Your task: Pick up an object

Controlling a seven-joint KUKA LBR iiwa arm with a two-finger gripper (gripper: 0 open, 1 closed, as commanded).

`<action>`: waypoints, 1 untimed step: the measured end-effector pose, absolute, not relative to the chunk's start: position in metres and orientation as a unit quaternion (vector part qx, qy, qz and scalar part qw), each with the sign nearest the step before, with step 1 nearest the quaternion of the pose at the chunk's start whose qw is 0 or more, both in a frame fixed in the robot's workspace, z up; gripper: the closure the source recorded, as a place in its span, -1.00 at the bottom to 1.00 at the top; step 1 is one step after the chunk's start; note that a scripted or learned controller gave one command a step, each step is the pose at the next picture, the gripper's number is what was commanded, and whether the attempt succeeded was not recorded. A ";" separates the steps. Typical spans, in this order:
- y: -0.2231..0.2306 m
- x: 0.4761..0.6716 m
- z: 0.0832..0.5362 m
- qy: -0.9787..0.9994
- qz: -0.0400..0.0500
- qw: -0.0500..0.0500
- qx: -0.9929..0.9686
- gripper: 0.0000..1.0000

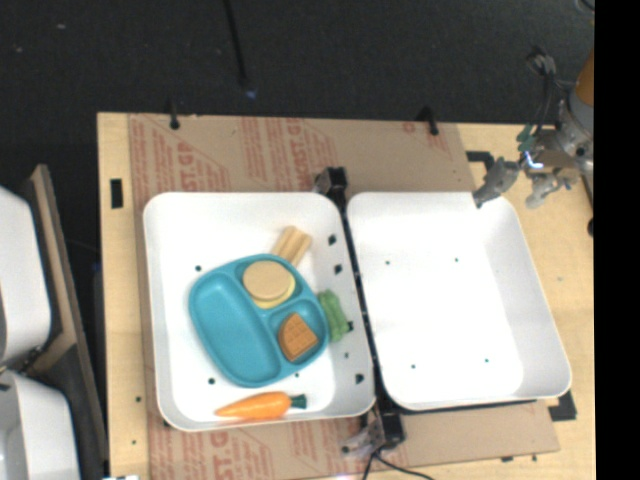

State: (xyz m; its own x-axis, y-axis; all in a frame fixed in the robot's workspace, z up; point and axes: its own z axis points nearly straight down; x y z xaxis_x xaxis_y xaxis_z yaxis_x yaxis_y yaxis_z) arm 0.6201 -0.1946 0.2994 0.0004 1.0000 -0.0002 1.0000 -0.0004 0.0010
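Claw (514, 186) spread open, holding nothing, above right bin's (450, 308) far corner, arm at right edge.

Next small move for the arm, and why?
Probably swing left across the right bin toward the left bin. The gripper hangs over the right bin's far right corner, while the carrot, blue tray and other pickable items all lie in the left bin.

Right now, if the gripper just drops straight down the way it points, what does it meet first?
Probably the right bin near its far right corner: the gripper hangs about over that rim. Depth is unclear from this slanted view, so it might land on bare floor inside.
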 end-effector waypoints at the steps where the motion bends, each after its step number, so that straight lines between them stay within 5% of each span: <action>1: -0.221 0.630 0.102 0.706 -0.004 -0.006 0.708 -1.00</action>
